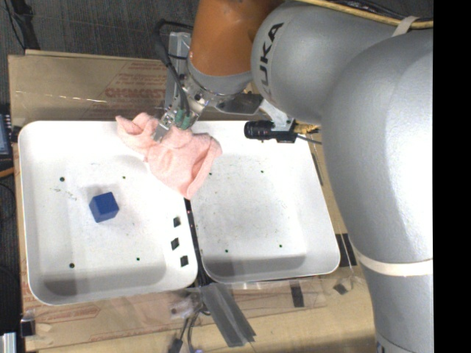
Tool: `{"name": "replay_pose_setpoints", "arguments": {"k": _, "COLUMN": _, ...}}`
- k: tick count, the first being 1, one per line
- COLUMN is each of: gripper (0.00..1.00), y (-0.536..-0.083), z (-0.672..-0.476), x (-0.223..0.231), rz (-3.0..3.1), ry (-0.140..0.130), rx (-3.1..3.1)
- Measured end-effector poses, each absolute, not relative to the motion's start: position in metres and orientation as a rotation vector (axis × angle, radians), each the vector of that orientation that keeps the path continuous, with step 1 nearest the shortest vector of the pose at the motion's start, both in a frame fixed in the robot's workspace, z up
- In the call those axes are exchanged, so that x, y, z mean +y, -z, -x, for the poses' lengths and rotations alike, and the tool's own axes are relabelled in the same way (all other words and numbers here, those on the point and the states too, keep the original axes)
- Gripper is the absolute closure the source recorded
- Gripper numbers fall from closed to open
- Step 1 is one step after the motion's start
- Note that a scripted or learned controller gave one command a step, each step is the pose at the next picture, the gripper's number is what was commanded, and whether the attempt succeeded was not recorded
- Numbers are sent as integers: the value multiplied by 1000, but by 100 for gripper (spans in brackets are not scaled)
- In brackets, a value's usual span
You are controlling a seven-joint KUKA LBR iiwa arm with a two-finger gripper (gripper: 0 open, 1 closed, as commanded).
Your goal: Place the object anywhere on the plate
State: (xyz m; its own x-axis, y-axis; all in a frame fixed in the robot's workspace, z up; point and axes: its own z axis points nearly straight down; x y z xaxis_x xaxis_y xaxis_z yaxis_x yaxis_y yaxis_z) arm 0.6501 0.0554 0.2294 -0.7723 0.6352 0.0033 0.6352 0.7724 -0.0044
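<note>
End effector (171, 120) clamped on the top of a pink cloth (176, 153), at the far edge of the bins. Cloth draped across the divide between left bin (44, 219) and right bin (294, 204). Blue cube (104, 206) sat in left bin.

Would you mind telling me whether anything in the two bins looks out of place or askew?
Yes: the pink cloth is crumpled and draped over the divide between the left bin and right bin, lying partly in each. The gripper is at its top edge. The blue cube sits squarely in the left bin.
</note>
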Motion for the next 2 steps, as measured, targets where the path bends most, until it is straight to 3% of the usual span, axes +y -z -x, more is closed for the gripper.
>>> {"name": "replay_pose_setpoints", "arguments": {"k": 1, "gripper": 100, "y": -235, "z": -644, "x": 106, "rz": 446, "ry": -2, "rx": -3108}}
{"name": "replay_pose_setpoints", "arguments": {"k": 2, "gripper": 100, "y": -233, "z": -651, "x": 156, "rz": -9, "ry": 0, "rx": -3144}}
